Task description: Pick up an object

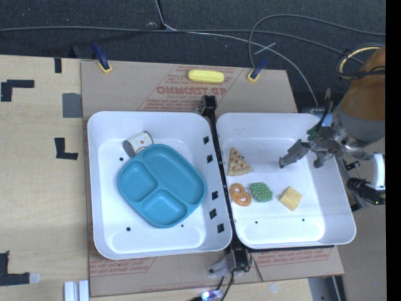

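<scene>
In the right bin (326, 227) lie a pizza slice (237, 162), an orange pretzel (240, 194), a green broccoli piece (261, 192) and a yellow cheese wedge (290, 198). My gripper (305, 155) hangs over the bin's right side, above and right of the cheese wedge. Its dark fingers (289, 157) are spread apart with nothing between them. The left bin (100, 231) holds a blue divided plate (161, 184) and a small white cup (137, 143) lying on its side.
A yellow banana-like toy (205, 76) lies on the cardboard behind the bins. Blue-and-yellow clamps (101, 60) (257, 69) hold the cardboard at the back. Cables (269, 49) loop over the dark background toward the arm (363, 105).
</scene>
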`<state>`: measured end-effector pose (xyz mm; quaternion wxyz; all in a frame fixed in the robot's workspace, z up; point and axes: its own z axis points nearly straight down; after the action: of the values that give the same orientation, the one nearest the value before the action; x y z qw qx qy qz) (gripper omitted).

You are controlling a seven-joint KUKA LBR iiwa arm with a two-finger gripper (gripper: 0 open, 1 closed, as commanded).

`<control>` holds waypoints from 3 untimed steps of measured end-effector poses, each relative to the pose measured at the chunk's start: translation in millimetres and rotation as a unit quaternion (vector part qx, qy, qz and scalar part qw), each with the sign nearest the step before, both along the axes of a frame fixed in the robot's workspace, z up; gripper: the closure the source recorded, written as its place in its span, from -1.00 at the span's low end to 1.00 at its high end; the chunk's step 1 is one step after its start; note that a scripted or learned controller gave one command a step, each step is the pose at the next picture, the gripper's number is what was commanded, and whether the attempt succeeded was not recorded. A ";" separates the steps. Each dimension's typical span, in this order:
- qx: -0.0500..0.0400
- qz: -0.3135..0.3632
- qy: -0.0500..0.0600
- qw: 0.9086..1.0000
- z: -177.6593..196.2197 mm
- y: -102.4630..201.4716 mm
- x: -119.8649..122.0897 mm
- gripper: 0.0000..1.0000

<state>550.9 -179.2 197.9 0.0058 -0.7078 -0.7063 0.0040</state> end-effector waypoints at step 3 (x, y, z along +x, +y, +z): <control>-0.001 0.002 -0.004 1.000 -97.6 -1.8 -3.0 -1.00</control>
<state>548.0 -181.0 100.3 0.0018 -0.7068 -0.7075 0.0017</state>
